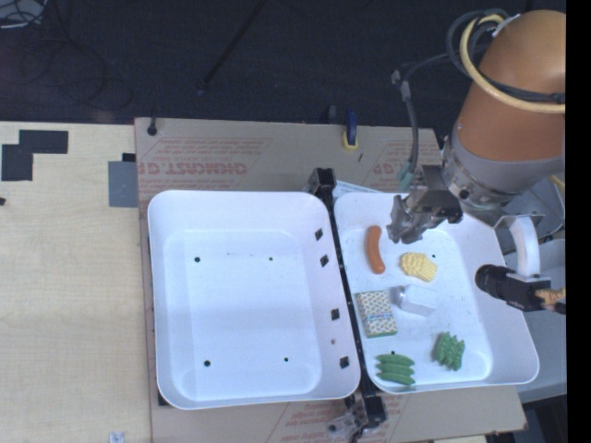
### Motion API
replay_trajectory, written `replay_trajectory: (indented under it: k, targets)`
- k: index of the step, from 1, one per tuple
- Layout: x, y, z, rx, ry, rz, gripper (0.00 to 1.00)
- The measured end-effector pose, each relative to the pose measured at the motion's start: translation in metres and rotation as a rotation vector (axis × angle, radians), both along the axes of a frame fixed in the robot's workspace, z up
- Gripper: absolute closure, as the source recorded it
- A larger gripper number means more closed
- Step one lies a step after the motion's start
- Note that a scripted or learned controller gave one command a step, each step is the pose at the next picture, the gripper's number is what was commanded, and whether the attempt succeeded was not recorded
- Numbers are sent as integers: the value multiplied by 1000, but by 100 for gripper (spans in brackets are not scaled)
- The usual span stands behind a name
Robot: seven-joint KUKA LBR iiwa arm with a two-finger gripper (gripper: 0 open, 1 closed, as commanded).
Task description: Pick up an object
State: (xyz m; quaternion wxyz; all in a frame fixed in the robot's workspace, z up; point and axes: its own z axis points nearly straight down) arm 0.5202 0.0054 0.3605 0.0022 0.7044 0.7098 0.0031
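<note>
My gripper point(404, 233) hangs over the back part of the right bin point(503, 363), its tips just above the floor between an orange sausage point(375, 248) and a yellow corn piece point(418, 267). Nothing shows between its fingers. Further forward lie a small patterned box point(376, 313), a clear plastic piece point(412, 300), green pea pods point(396, 368) and a green leafy piece point(449, 350).
The left bin point(166, 275) sits beside the right one, with a black divider point(334, 275) between them. Both rest on a cardboard sheet point(231, 160). The arm's orange band point(517, 58) looms over the right bin's back right corner.
</note>
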Motion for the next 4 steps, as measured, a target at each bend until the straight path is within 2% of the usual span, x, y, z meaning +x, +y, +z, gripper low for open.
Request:
replay_trajectory:
  k: [1,2,3,4]
  targets:
    - [15,75,38,0,6,0,100]
    - [-42,38,-4,-3,18,-11,100]
    - [-8,65,31,-1,6,-5,100]
    - [-46,49,12,-2,14,-9,100]
